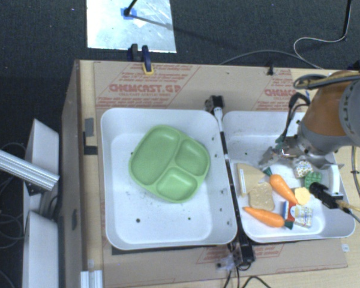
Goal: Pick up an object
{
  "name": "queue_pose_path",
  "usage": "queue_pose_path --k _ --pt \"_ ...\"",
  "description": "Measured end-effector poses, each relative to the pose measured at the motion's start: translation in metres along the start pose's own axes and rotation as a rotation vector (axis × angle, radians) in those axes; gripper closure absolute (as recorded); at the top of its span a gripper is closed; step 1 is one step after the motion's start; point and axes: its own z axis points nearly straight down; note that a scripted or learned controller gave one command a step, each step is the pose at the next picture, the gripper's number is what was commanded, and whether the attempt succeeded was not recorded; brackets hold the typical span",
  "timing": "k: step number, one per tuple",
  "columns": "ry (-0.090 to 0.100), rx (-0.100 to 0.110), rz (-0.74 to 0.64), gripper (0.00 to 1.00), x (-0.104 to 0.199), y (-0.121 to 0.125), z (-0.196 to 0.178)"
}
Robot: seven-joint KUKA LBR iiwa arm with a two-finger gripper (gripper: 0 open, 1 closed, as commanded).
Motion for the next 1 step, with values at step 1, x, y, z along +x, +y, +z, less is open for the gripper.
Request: queue_pose_path --k 1 --pt "0.001 -0.001 -0.001 0.00 0.0252 -0.0160 0.0000"
